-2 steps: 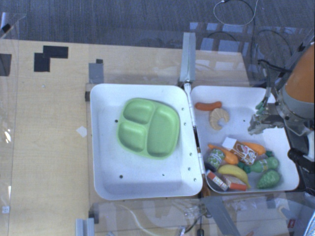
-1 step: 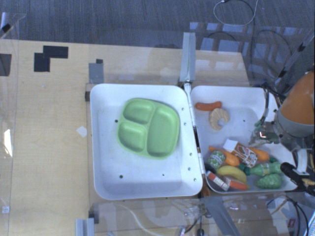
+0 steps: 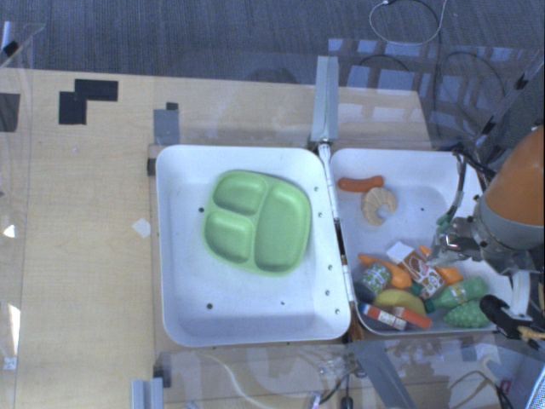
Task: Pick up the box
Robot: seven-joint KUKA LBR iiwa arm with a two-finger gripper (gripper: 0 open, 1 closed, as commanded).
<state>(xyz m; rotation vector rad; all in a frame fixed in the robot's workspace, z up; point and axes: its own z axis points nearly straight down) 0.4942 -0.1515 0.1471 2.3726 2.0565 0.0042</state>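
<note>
Gripper [image 3: 444,247] sits low in the right bin [image 3: 426,181], hanging off the grey arm with its orange band [image 3: 519,186], which comes in from the right edge. From up here I'm looking at the metal wrist block and a tangle of cable; whether anything sits in the tool's grasp, I cannot tell.

Just beside the tool, towards the left and a touch nearer me, lies the box [image 3: 423,267], a small carton with brown, white and orange print, tilted among the toys. It looks to be touching or almost touching the tool's tip, but I can't say it is gripped.

Left of the tool, past the box, I've got a white card [image 3: 399,251], an orange carrot [image 3: 385,267] and a green can [image 3: 375,278]. Below the tool, towards the bin's near wall: a yellow banana [image 3: 400,299], a red and white tube [image 3: 392,317], a green bottle [image 3: 460,294] and a knobbly green piece [image 3: 467,314].

Further off, up and to the left of the tool, a croissant [image 3: 379,204] rests apart from the pile, and a red sausage [image 3: 361,182] beyond it.

Well away to the tool's left, the other bin [image 3: 183,228] carries a green divided plate [image 3: 257,221].
</note>
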